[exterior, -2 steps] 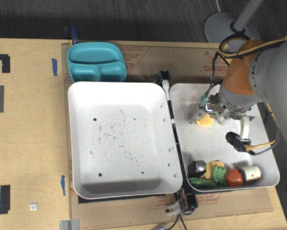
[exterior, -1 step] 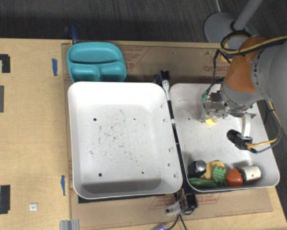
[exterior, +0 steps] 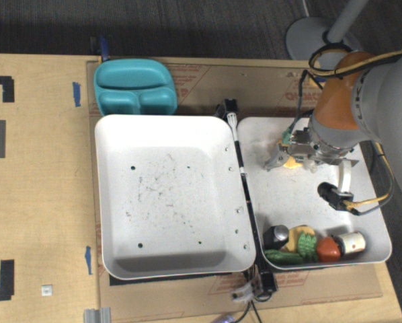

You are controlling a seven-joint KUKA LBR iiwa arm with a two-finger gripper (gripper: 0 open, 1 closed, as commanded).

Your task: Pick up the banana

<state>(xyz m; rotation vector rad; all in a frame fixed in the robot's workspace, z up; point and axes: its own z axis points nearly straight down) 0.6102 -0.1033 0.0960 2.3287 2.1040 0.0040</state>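
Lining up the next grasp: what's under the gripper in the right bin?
Below the gripper, a small patch of yellow shows on the right bin floor, possibly the banana. The wrist covers the rest, so its shape and extent stay hidden.

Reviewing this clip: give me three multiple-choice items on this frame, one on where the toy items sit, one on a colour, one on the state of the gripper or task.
1. Where do the toy items lie?
A. Along the right bin's near edge
B. In the left bin's middle
C. On the teal tray

2. What colour is the divided tray behind the left bin?
A. Red
B. Teal
C. Black

3. Where is the gripper?
A. Over the left bin
B. Low in the right bin, at a small yellow object
C. Above the teal tray

Answers:
1 A, the cluster lines the bottom edge.
2 B, its surface is teal.
3 B, the wrist hangs over the right bin's far half.
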